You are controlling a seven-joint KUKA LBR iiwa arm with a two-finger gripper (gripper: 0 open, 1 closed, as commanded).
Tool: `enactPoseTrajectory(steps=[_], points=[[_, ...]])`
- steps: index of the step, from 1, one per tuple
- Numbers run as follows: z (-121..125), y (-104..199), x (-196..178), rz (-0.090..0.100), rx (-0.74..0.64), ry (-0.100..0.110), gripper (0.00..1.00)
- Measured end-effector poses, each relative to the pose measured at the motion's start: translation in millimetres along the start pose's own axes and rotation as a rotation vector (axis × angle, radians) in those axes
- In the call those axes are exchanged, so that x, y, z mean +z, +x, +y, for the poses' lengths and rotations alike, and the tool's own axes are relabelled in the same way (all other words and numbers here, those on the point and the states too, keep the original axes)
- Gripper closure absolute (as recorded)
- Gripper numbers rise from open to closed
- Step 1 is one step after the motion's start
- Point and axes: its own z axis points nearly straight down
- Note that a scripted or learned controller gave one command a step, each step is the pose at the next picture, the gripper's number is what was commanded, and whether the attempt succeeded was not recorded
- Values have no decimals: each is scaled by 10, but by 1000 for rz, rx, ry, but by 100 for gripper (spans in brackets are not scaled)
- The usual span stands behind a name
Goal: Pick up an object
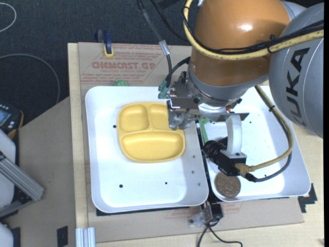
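My end effector [177, 118] hangs low over the seam between the two white bins, at the right edge of the yellow divided plate [149, 133]; my orange wrist band [234, 30] and grey housing cover most of it from above, so I cannot tell whether it is apart or together, nor whether it touches the plate. The plate lies flat in the left bin [103, 179], in that bin's upper half, with two small compartments toward 12 o'clock and one long compartment toward 6 o'clock. From the plate, my end effector sits at about 2 o'clock, right at the rim of the upper right compartment. In the right bin [288, 179], a round brown disc [227, 185] rests near the front edge, at about 5 o'clock from my end effector and well apart from the plate. A black fitting with a yellow cable [267, 161] hangs just above the disc. A green object [203, 130] shows as a thin strip beside the seam, just below my wrist. Both bins rest on the tabletop [77, 138], on a brown sheet printed with red lettering [123, 65] at 12 o'clock
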Motion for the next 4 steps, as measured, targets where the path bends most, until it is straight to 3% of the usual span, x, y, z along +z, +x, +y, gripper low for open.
enactPoseTrajectory(steps=[1, 2, 3, 4], points=[[-6, 695, 137, 5, -11, -5, 100], [-5, 642, -1692, 13, -6, -28, 100], [-4, 195, -1143, 1, 2, -4, 100], [0, -419, -1128, 2, 3, -7, 100]])
